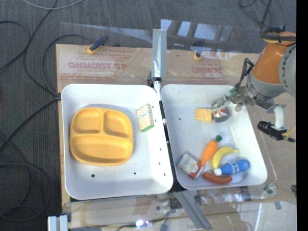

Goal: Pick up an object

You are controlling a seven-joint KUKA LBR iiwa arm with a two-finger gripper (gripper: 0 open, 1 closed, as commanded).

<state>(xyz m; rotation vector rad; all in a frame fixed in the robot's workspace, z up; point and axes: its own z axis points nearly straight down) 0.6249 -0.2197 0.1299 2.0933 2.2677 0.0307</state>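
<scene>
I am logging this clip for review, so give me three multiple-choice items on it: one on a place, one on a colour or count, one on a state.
1. Where does the yellow three-compartment plastic tray lie?
A. left white bin
B. right white bin
C. cardboard behind the bins

2. What colour is the toy carrot's body?
A. blue
B. orange
C. white

3. How does the yellow toy banana lie?
A. alone in a corner
B. on the tray
C. clustered with other toys

Answers: 1 A, the tray fills the left bin's middle. 2 B, orange with a green top. 3 C, carrot, blue-and-white bottle and red sausage crowd it.
</scene>
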